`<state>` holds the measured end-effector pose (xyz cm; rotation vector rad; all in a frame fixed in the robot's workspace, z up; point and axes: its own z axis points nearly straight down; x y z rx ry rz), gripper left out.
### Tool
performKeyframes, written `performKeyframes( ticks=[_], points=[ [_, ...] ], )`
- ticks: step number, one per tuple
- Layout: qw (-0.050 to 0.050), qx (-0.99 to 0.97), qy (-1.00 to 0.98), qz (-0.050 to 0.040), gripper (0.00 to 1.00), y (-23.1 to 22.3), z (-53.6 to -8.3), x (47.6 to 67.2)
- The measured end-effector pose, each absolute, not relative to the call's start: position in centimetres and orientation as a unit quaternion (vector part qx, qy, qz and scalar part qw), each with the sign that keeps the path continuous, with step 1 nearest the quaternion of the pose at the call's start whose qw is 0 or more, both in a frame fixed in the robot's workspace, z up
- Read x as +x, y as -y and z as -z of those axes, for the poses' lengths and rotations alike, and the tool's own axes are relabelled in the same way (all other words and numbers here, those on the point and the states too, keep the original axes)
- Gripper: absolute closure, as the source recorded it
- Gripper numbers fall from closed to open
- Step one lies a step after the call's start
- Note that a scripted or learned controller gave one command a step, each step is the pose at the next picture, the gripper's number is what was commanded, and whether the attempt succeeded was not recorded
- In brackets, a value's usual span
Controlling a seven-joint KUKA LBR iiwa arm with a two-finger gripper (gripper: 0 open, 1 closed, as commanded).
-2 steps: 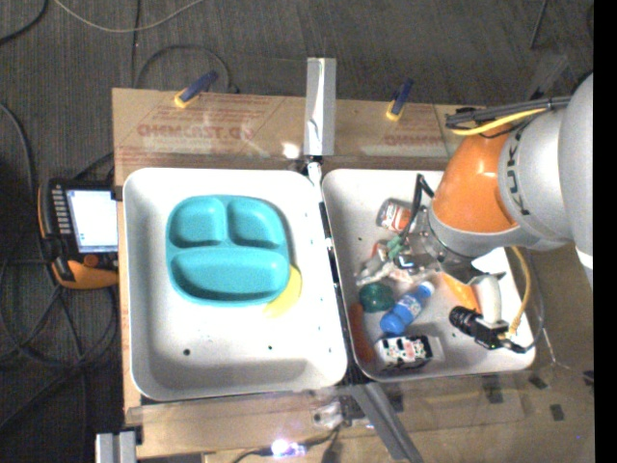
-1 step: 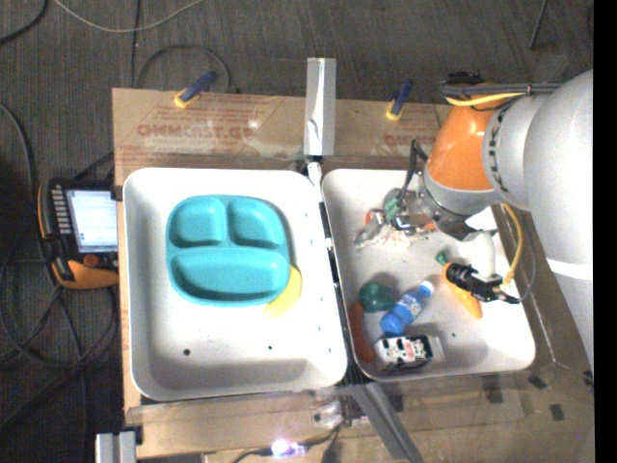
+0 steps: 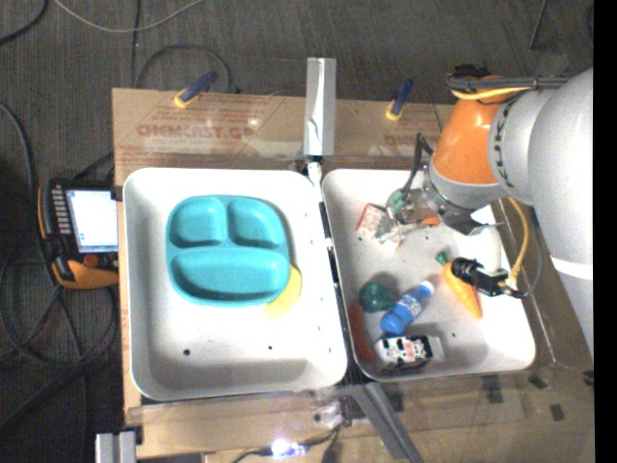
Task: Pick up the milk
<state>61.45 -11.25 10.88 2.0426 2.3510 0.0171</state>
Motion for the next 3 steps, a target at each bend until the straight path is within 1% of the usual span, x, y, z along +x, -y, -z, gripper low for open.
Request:
performKeyframes(
  ticks=[1,2,3],
  points=[
    [0.013,0.656,-0.755,-0.0053,0.00,11.2,-10.8,61.4],
    [0.015,0.656,-0.755,-0.0054,1.00,11.3,-11.8,61.5],
    [0.001,0.636,-0.772,0.0016,1.00,21.0,-17.0,56.7]
  ],
)
